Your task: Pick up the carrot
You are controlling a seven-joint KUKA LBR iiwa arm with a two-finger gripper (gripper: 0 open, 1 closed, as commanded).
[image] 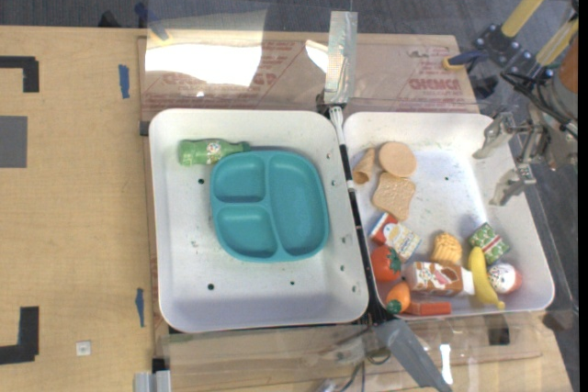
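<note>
The carrot is an orange piece with a bit of green, lying at the front edge of the right bin, just in front of a red tomato. My gripper hangs over the right bin's far right side, well away from the carrot, toward the back right of it. Its two metal fingers stand apart with nothing between them.
Around the carrot lie a small carton, a banana, corn, bread slices, a cookie and other toy foods. The left bin holds a teal divided plate and a green bottle.
</note>
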